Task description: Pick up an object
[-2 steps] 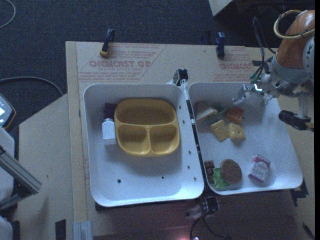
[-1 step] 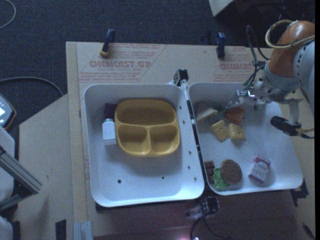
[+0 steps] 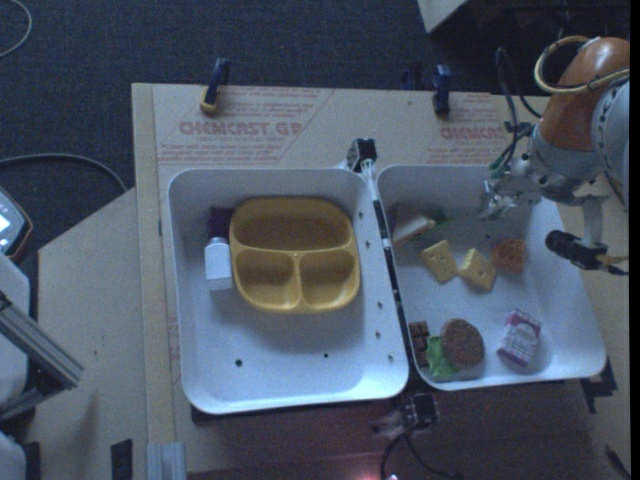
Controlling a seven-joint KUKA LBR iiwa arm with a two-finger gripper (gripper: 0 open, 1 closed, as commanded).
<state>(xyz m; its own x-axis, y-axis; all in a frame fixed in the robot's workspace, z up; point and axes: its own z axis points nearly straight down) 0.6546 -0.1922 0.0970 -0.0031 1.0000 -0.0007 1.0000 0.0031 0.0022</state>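
My gripper (image 3: 497, 204) hangs over the back part of the right bin (image 3: 575, 313), with the arm coming in from the right. Just below it lie an orange waffle-like piece (image 3: 509, 255) and two yellow cheese wedges (image 3: 438, 261) (image 3: 477, 269). A pale sandwich slice (image 3: 412, 229) lies at the bin's back left. Near the front sit a round brown burger (image 3: 462, 344) with green beside it and a pink-and-white packet (image 3: 520, 338). Nothing shows between the fingers.
The left bin (image 3: 290, 368) holds a yellow divided tray (image 3: 294, 255), a small white bottle (image 3: 218, 264) and a dark purple item (image 3: 220, 218) behind it. A black divider rail (image 3: 385, 258) runs between the bins. Clamps stand at the board's back edge.
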